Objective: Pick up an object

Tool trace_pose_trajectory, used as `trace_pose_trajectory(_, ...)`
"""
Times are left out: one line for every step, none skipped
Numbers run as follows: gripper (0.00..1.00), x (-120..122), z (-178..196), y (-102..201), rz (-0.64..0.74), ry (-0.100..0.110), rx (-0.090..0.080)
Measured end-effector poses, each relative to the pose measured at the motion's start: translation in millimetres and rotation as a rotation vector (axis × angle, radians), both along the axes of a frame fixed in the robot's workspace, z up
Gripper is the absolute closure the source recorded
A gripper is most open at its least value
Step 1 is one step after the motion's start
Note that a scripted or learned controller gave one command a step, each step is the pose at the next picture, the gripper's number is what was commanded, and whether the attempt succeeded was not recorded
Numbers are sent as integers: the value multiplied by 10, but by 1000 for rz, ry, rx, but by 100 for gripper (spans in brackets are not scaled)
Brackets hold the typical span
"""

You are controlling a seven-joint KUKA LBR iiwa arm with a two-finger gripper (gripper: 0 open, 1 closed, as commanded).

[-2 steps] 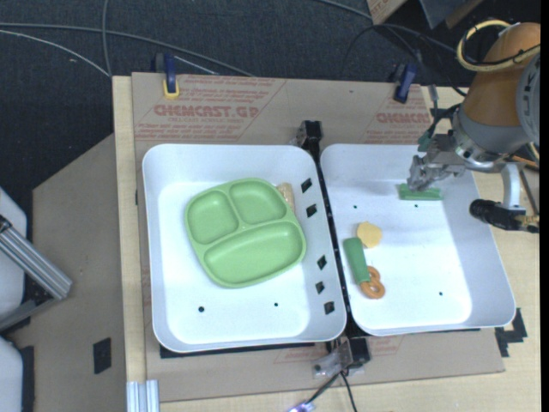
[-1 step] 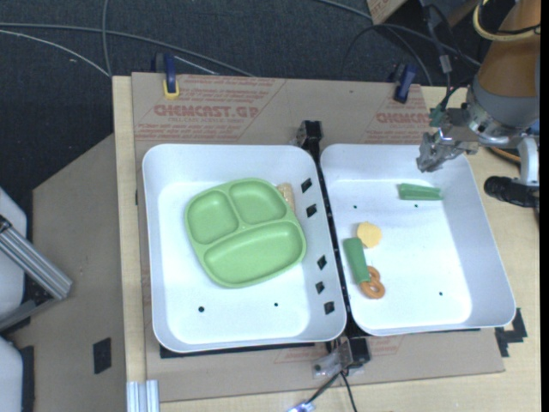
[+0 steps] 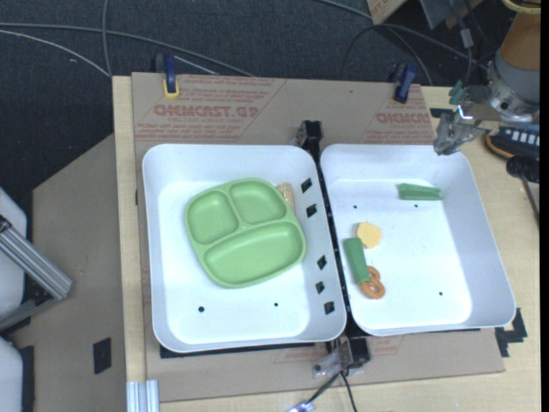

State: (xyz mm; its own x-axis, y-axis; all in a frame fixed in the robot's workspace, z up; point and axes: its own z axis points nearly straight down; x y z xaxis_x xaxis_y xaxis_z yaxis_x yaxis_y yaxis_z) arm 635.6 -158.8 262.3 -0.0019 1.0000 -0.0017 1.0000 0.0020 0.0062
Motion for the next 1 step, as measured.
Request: trace_pose_trajectory(100, -48, -124, 587, 3, 9, 4)
